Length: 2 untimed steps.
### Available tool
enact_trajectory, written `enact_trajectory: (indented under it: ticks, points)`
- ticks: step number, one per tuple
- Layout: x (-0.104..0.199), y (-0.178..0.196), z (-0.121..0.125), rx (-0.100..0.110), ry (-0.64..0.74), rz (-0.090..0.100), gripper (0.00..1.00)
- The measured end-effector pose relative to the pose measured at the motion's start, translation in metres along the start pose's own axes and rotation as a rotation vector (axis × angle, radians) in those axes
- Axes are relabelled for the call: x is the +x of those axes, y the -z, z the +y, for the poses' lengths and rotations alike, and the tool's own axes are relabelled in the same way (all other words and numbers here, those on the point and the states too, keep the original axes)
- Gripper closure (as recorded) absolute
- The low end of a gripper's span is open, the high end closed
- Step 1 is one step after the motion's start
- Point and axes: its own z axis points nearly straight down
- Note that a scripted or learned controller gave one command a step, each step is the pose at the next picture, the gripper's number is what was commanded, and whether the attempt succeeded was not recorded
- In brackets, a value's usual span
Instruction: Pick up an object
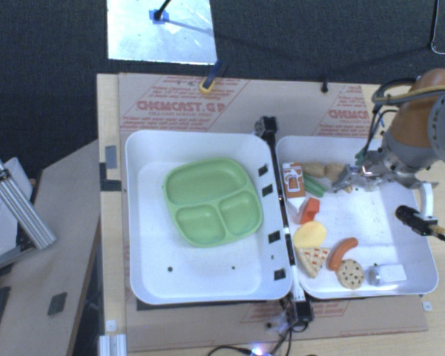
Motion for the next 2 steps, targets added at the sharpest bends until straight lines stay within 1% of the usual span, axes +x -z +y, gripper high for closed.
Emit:
enact_trajectory:
  ticks: [1, 2]
  points:
    - [0.0, 0.014, 0.002, -0.006, 0.001, -0.001, 1.0]
    - [-0.001, 0.078, -0.001, -0.009, 0.0, -0.003, 1.0]
